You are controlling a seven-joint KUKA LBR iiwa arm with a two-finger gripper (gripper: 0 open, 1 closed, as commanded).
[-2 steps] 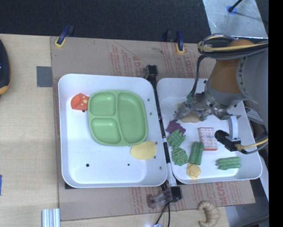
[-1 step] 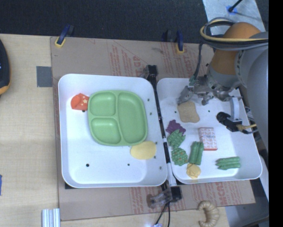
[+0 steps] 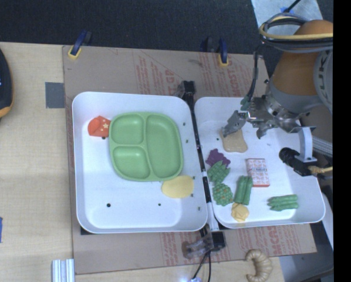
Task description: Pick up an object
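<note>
My gripper [image 3: 247, 127] hangs over the back of the right bin [image 3: 307, 216], open, its fingers spread and nothing between them. Just below its left finger [image 3: 232, 124] lies a flat tan slice [image 3: 235, 143]. Further forward in this bin are purple grapes [image 3: 216, 156], a leafy green piece [image 3: 218, 171], a green floret [image 3: 222, 194], a green pod [image 3: 243, 188], a small yellow piece [image 3: 240, 212], a pink-and-white box [image 3: 257, 172] and a green bean bundle [image 3: 283, 202].
The left bin [image 3: 81, 204] holds a green divided plate [image 3: 146, 145], a red piece [image 3: 98, 126] at its left and a yellow lemon-like piece [image 3: 178, 187] at its front right. A tan curled item [image 3: 259, 264] lies on the bench in front of the right bin.
</note>
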